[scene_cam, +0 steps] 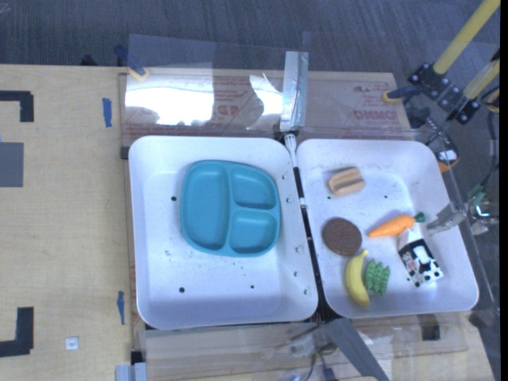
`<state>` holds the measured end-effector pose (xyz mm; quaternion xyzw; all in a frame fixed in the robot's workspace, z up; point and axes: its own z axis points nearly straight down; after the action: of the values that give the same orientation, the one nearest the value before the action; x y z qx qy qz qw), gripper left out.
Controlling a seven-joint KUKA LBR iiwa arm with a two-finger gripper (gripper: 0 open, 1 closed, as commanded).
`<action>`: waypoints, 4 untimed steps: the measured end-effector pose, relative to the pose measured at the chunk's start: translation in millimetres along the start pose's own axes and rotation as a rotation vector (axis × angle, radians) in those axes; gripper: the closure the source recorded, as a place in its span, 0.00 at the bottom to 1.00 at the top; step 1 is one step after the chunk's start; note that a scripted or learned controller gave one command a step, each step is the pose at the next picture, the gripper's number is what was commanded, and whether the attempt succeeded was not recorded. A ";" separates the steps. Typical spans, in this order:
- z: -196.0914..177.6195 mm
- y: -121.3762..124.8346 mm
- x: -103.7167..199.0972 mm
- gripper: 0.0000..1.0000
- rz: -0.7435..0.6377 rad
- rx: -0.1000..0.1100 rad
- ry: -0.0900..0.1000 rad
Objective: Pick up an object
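- Left bin (151, 236): blue tray (230, 207) at centre
- Right bin (452, 292): bun (346, 180) at 12, cookie (342, 236) w/ banana (356, 278) at 7, carrot (392, 227) mid, cow toy (420, 263) at 4
- Claw – can't tell its state

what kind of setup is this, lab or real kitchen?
Likely a robot grasping test bench, not a kitchen: two shallow white bins, toy items like a banana and carrot, a blue divided plate.
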<state>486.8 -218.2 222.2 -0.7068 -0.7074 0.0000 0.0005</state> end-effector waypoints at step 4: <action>133.8 132.9 13.9 0.00 0.064 -0.009 0.011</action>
<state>619.6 -204.1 88.4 -0.7291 -0.6843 -0.0072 0.0012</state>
